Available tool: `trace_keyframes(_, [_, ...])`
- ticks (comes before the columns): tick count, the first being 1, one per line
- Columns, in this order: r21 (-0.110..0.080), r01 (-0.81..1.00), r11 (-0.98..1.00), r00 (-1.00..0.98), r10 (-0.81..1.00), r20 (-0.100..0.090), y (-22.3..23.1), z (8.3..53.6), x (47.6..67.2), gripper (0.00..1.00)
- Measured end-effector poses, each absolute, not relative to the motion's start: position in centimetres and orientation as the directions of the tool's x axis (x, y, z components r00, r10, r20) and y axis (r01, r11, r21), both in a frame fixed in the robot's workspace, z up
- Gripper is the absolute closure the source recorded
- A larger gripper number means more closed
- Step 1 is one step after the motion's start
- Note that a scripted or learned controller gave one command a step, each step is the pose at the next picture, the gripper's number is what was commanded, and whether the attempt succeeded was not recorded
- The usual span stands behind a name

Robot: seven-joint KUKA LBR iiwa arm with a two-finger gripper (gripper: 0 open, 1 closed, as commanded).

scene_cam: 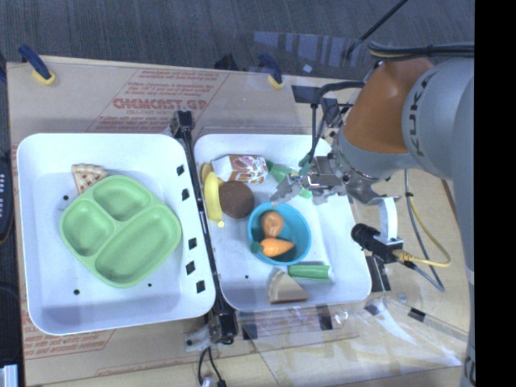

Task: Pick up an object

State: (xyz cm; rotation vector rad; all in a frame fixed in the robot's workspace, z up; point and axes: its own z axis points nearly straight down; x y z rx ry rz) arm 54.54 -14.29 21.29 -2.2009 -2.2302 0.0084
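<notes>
The hand (300, 185) hangs over the right bin (343, 285), near its far edge; whether it is released or clenched I cannot tell, and nothing shows in its grasp. The closest candidates lie just toward the bin's near edge from it: a blue bowl (300, 234) holding a carrot (276, 247) and a brown egg-shaped piece (272, 222). A banana (212, 197), long axis running far edge to near edge, lies by the left wall, farther off.
</notes>
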Motion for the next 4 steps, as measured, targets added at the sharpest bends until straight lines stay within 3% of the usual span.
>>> trace_keyframes(1, [-0.015,0.991,-0.136,0.136,0.991,0.003,-11.8,12.6,48.7,0.00])
trace_keyframes(2, [0.026,0.942,-0.336,0.336,0.942,0.010,-12.0,10.7,48.8,0.00])
trace_keyframes(3, [0.040,0.965,-0.261,0.261,0.965,-0.004,-10.2,10.7,48.8,0.00])
trace_keyframes(4, [0.028,0.969,-0.247,0.247,0.969,-0.003,-9.9,11.3,48.7,1.00])
